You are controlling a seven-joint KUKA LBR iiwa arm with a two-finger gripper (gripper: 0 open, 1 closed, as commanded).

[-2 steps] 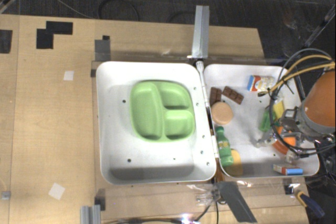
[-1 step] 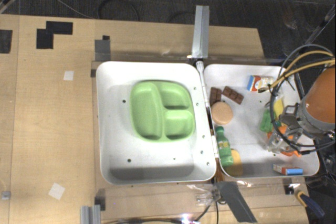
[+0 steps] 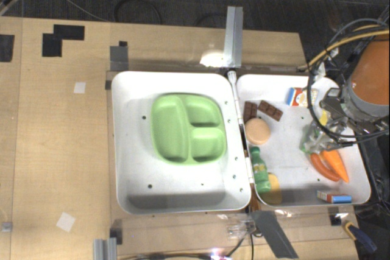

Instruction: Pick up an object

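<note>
**Arm low over the right bin, gripper just above the carrot**

From my remote seat I see the arm (image 3: 372, 76) entering at 3 o'clock, its orange band large in the frame, with black and yellow cables (image 3: 341, 39) looping over the wrist. The gripper (image 3: 317, 138) sits over the right bin (image 3: 292, 192), toward its 3 o'clock side. I cannot tell how wide it stands; the metal parts and cables blur together there, and I see nothing clearly gripped.

Just at 5 o'clock from the gripper lies the carrot (image 3: 331, 166), orange, slanting toward 5 o'clock, its thick end close under the tool. Whether they touch, I cannot tell.

The rest of the right bin: a red, white and blue carton (image 3: 297, 96) at 12 o'clock; two brown chocolate pieces (image 3: 262, 110) toward 10 o'clock, near the dividing wall; a round tan biscuit-like disc (image 3: 257, 130) just below them; a green bottle (image 3: 259, 168) with a yellow piece at its lower end, lying along the 9 o'clock wall; and a small red and blue block (image 3: 334, 196) at 5 o'clock, by the rim.

The left bin (image 3: 134, 192) holds a green divided tray (image 3: 186, 128) at its centre, with one long compartment and two smaller ones. Both bins rest on the wooden bench (image 3: 55, 149).
</note>
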